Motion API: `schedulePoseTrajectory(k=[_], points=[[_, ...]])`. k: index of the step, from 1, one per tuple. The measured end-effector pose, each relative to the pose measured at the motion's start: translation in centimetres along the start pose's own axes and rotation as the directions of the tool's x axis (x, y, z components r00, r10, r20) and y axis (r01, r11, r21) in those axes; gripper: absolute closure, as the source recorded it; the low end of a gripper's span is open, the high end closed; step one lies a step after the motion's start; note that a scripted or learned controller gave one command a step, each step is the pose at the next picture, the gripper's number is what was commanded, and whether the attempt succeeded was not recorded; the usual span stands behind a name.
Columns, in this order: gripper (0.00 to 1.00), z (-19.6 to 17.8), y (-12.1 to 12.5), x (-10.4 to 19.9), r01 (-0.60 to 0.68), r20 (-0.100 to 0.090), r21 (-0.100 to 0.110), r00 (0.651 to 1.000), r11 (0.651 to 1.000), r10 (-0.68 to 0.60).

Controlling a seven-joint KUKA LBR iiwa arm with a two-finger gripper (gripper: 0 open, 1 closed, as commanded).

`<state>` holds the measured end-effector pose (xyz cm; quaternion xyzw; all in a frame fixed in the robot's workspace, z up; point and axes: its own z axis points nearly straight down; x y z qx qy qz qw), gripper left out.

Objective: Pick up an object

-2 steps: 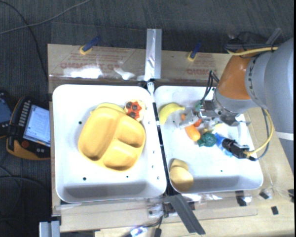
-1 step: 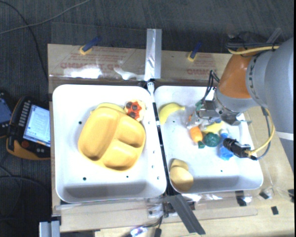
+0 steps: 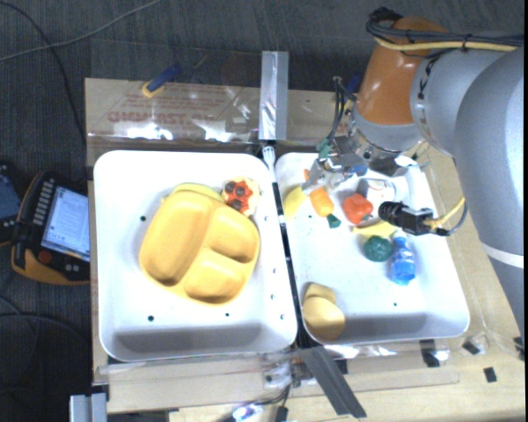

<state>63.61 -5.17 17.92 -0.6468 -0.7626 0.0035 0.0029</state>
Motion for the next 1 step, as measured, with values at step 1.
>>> schedulePoseTrajectory(k=[1], points=[[1.0,0.06,-3.16,-1.63,-0.107,-0.002,0.002,0.994,0.994,0.107]])
